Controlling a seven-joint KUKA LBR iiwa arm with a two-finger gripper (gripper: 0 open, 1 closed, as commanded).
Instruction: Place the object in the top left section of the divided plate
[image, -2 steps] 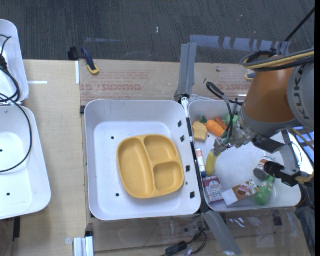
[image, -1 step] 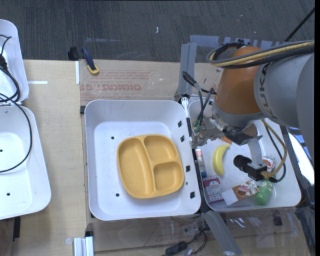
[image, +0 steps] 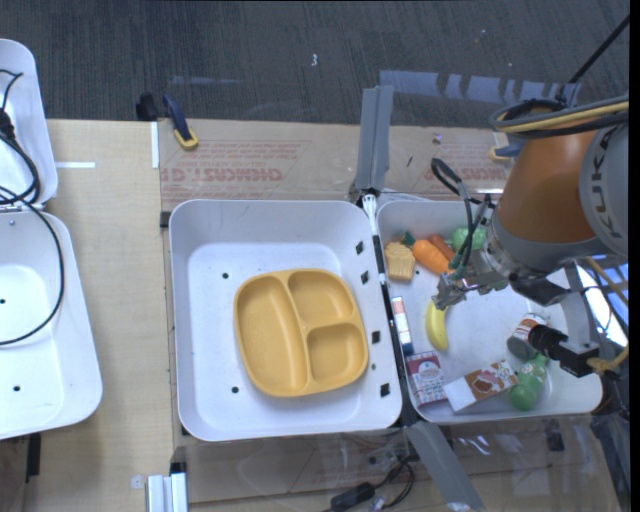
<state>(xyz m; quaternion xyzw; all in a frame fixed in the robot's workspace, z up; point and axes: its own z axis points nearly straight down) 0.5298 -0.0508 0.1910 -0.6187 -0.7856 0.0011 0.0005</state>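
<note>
A yellow divided plate (image: 300, 330) lies in the left white bin (image: 200, 250), with one long section on its left and two smaller ones on its right; nothing lies in any of them. My gripper (image: 447, 293) hangs in the right bin (image: 580, 400), just above the top end of a small yellow banana (image: 437, 327). Nothing can be seen held in it. An orange carrot (image: 432, 254) and a tan waffle-like piece (image: 400, 262) lie just left of the gripper.
Also in the right bin are a green item (image: 466, 240) at the back, a red-and-white box (image: 424, 377), a printed card (image: 485, 383), a green bottle (image: 527, 390) and a small can (image: 528, 335). A grey divider post (image: 375, 140) stands between the bins.
</note>
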